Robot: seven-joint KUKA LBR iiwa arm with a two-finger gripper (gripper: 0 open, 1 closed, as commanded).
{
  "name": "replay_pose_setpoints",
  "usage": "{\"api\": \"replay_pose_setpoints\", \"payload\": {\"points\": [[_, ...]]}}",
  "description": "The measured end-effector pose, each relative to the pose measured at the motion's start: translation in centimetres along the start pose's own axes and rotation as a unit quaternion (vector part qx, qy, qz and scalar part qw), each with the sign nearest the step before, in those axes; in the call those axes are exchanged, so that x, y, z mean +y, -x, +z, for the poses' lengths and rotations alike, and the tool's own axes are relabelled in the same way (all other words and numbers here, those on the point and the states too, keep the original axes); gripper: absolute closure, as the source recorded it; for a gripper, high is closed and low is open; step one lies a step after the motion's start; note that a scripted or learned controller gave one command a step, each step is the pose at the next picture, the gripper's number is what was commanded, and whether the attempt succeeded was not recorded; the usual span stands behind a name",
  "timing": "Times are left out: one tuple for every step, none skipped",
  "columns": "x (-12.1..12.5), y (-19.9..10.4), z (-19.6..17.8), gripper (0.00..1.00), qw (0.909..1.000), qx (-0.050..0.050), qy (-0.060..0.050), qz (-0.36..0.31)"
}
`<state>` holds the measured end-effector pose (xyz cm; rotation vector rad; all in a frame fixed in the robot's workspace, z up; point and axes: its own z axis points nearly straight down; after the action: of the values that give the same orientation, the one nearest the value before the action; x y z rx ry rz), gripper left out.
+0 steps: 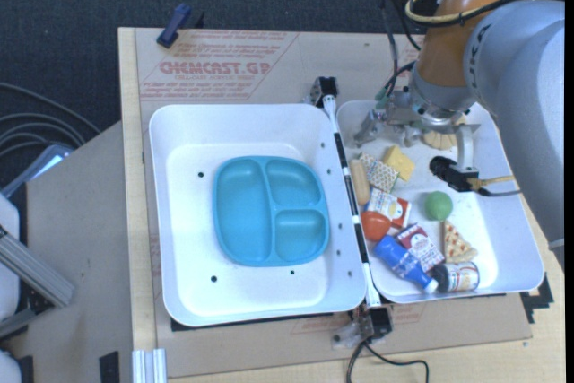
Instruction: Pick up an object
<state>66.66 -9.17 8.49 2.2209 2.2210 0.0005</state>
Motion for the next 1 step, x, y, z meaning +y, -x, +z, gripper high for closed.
{"api": "replay_pose_setpoints", "payload": {"points": [[0.0,0.0,0.0,0.0,1.0,0.0,0.0,0.0]]}}
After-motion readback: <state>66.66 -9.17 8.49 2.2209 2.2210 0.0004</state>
